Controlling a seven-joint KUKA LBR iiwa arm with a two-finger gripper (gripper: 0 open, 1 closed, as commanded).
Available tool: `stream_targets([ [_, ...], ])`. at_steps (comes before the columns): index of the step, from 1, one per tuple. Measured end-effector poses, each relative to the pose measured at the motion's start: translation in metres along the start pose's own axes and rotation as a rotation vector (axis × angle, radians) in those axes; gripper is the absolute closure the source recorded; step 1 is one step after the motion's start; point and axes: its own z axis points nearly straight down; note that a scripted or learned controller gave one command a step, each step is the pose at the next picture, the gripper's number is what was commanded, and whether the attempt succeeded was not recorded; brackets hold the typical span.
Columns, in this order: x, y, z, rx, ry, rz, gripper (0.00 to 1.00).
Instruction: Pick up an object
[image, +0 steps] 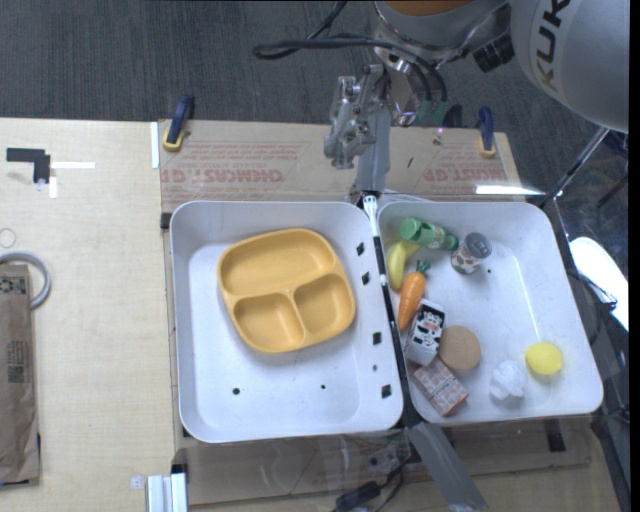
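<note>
Gripper: raised clear of both bins, above the brown cardboard sheet at the far side of the bench, roughly in line with the seam between the bins. Open or closed state: not determinable from the camera view. Nothing seen held. Left bin: contains one yellow divided plate, lying flat, three compartments facing up. Right bin: contains the remaining objects, grouped mostly along its left wall. At the far left corner, green bottle on its side, with yellow banana just beside it. Near the bottle, small jar with grey lid. Below the banana, orange carrot, touching black-and-white carton. Beside the carton, brown round disc. At the near edge, reddish packet. Toward the near right corner, white object and yellow ball, well apart from the gripper.
</note>
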Motion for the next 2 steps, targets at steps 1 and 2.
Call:
stream_targets([
  [1,-0.02,0.092,0.04,0.001,0.0,0.094,1.0],
  [2,-0.015,0.091,0.118,0.002,0.0,0.263,1.0],
])
